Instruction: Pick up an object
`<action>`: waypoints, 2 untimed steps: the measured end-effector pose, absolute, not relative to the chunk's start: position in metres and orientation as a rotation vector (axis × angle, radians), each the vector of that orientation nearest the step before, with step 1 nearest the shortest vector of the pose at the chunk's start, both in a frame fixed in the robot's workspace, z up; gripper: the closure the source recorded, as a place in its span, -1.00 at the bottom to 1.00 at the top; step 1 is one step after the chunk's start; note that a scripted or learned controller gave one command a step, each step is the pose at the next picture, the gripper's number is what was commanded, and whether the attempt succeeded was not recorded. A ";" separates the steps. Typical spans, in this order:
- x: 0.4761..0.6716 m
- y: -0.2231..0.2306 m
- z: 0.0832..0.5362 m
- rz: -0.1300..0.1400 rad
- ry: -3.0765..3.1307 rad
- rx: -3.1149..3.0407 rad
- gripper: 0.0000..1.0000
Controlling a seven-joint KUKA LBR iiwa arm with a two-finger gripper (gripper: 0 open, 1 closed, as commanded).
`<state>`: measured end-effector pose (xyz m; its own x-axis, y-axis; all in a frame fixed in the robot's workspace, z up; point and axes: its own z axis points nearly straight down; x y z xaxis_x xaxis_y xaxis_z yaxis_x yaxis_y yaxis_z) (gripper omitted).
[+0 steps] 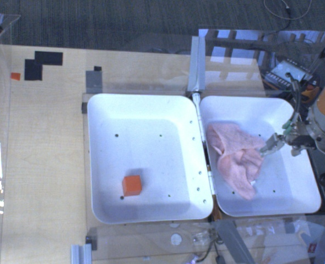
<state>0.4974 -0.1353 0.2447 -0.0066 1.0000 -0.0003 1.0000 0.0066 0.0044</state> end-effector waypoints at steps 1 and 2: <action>0.523 -0.135 0.097 0.008 2.372 2.048 -1.00; 0.526 -0.134 0.109 0.014 2.370 2.042 1.00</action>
